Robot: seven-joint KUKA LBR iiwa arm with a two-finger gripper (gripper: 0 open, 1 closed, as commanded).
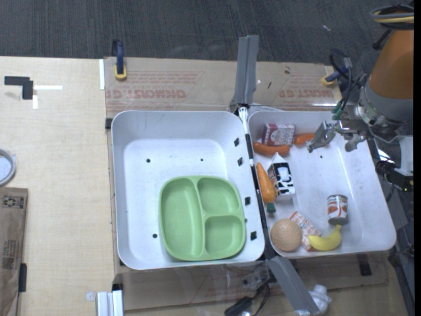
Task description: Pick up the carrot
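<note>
Claw (336,141) low over the far right part of the right bin (387,224), spread wide, nothing between its tips. Hangs above bare white floor, apart from every item.

Just left of it, a small orange piece (304,138) by the far wall. Further left, a pink box (279,134) in the far left corner, with a long orange thing (270,149) lying crosswise right in front of it.

Carrot (266,182) well apart from the claw, lying lengthwise along the right bin's left wall, green end toward the near side. Touched on its right by a black-and-white carton (283,178).

Nearer the front: a small can (337,209) standing upright, apart from the rest. At the near wall, a banana (326,241), a crumpled packet (304,223) and a round tan ball (286,235), all bunched close together, the ball near the front left corner.

Beyond the dividing walls, the left bin (118,176), holding a green divided plate (202,217) toward its near right side. Both bins side by side on the pale counter (52,150).
</note>
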